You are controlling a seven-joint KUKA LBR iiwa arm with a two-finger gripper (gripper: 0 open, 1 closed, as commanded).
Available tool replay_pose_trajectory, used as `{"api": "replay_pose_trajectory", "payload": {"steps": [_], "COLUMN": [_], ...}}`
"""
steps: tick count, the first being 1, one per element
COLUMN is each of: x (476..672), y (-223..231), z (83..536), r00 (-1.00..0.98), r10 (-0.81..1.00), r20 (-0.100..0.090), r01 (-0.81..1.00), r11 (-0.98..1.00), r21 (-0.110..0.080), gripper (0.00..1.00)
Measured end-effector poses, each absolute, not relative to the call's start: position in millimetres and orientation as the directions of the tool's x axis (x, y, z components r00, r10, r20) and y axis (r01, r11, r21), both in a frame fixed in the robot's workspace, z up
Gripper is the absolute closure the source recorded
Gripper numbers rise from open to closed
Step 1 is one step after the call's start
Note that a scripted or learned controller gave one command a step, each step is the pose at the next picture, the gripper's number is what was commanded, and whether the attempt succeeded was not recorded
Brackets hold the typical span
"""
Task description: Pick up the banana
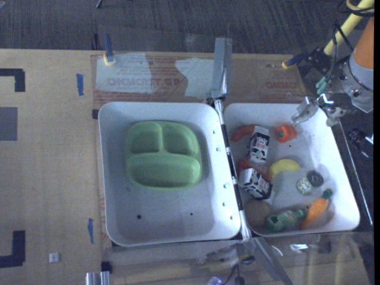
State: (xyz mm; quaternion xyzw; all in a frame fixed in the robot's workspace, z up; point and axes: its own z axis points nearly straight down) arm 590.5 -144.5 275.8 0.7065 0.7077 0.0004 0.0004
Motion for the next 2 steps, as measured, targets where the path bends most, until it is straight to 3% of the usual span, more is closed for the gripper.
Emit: {"api": "replay_pose_trajectory", "payload": {"steps": [1,2], "x": [582.8,539.8], "y": [-119,-111], "z": [123,94], "r00": [-0.135,-0.148], "r10": [0.991,0.989], "r20": [-0.002,-0.003], "r01": [0.991,0.989], "r11": [0.135,0.148], "r21": [0.01,0.024], "gripper": [0.0,0.0]}}
